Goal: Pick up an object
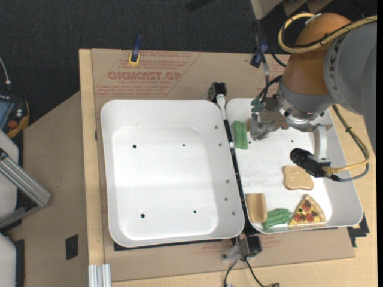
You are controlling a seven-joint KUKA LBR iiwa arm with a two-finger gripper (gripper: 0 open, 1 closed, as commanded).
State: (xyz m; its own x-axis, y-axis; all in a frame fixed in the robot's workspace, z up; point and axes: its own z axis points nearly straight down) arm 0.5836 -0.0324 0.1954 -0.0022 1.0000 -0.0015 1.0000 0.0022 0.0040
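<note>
- The end effector point(261, 128) hangs over the back part of the right bin point(269, 171), near the wall that the two bins share
- I cannot tell if the end effector is apart or together, and I see nothing held in it
- A green block point(240, 134) lies just beside the end effector, right against that shared wall
- A round tan cookie point(297, 177) lies in the middle of the right bin, out toward its right side
- Three toys sit in a row along the front edge: a tan slice point(256, 207), a green pod point(276, 218) and a pizza slice point(308, 211)
- The green pod touches the pizza slice
- A wide patch of white floor lies between the green block and the front row
- The left bin point(161, 172) shows a big white floor with small dark dots
- Both bins sit on the brown bench point(155, 76)
</note>
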